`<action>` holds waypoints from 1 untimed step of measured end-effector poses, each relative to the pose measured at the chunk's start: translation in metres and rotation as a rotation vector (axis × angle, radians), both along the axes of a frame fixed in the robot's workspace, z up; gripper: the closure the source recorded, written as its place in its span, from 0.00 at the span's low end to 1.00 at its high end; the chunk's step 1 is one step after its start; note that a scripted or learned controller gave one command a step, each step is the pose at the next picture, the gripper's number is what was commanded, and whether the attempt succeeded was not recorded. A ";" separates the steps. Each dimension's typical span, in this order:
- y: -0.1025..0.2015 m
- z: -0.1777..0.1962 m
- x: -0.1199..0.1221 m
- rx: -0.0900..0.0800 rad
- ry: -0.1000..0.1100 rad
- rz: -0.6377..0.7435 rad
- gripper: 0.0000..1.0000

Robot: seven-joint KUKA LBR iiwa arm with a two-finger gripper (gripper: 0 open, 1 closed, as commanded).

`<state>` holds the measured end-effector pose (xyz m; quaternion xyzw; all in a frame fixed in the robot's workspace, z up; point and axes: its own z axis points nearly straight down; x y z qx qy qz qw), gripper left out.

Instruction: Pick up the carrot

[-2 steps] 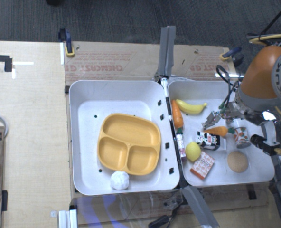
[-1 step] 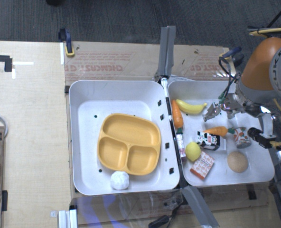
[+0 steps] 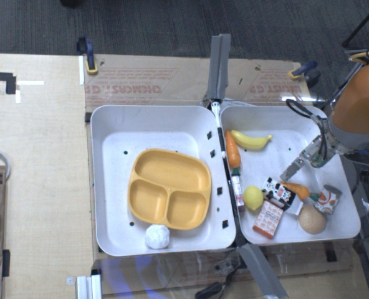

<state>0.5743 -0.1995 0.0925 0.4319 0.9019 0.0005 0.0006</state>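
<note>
The carrot [image 3: 233, 149] lies in the right bin [image 3: 353, 226], up against the wall at the bin's 9 o'clock side. It points up and down, orange at 12 o'clock with a darker end at 6 o'clock. I think it is a toy carrot, so it is light, hard and a bit slippery. It is long and thin. The best place to grab it looks like the fat orange middle, with the fingers squeezing across it. The wall is touching it on one side, so one finger has little room there.

The claw [image 3: 292, 171] is low in the right bin, well apart from the carrot, toward 3 o'clock from it. Its thin tip points down toward 7 o'clock. I cannot tell how wide it is open, and nothing shows between its fingers.

A yellow banana [image 3: 252, 140] lies just beside the carrot's top, at 2 o'clock. A lemon [image 3: 253, 197] sits near its bottom end. A second small orange piece [image 3: 298, 190] lies right by the claw, near a little black and white box [image 3: 278, 193], a red box [image 3: 268, 219] and a brown egg [image 3: 311, 219]. That piece could be mixed up with the carrot.

The left bin [image 3: 103, 167] holds a yellow tray [image 3: 169, 189] and a white ball [image 3: 158, 236].
</note>
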 end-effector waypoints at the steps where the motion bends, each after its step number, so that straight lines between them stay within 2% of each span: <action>1: 0.055 -0.001 -0.049 0.001 0.002 -0.163 0.00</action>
